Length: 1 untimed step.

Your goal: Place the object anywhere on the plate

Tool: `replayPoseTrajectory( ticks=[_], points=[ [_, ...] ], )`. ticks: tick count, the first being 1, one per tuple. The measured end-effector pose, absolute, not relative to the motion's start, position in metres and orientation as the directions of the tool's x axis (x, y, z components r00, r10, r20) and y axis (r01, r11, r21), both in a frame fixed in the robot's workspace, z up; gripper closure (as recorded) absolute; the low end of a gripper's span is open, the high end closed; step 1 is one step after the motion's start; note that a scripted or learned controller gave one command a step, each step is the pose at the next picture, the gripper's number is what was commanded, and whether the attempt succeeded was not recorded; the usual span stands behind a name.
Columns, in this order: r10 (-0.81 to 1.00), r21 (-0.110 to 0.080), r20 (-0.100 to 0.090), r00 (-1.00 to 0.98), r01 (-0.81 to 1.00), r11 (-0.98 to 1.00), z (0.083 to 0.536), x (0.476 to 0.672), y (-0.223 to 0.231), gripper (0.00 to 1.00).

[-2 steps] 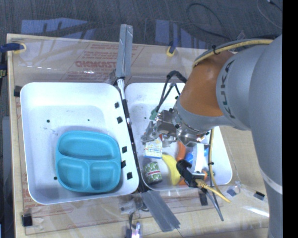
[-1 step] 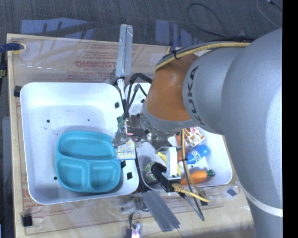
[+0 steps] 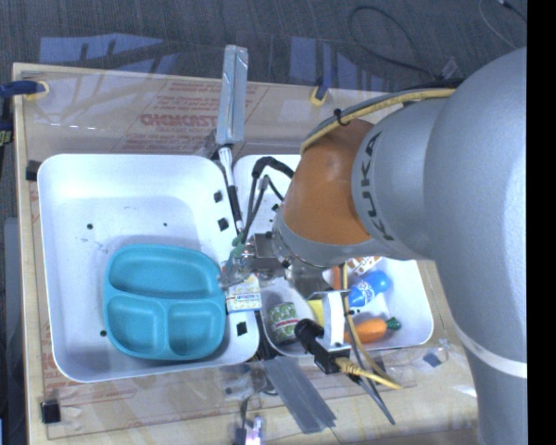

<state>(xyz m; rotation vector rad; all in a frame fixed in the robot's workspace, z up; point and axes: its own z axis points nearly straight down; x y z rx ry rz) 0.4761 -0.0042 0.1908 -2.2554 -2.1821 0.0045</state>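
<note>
Over the right bin [image 3: 417,327], gripper [image 3: 250,272] sits just right of the blue plate [image 3: 165,302]; finger state unreadable.

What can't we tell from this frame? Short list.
- End effector: sits at the divide between the bins; open or shut can't be read, too cluttered and small.
- Right white bin: the grey arm with its orange band covers most of it.
- Small objects there, a blue-and-white item and an orange carrot-like piece: partly hidden, too small to identify.
- Blue three-compartment plastic plate in the left white bin: right edge hidden by the end effector.
</note>
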Motion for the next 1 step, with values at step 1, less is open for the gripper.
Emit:
replayPoseTrajectory(
  ticks=[1],
  points=[
    [0.999, -0.004, 0.000, 0.034, 0.999, -0.034, 0.1909, 0.4762, -0.0043, 0.00]
  ],
)
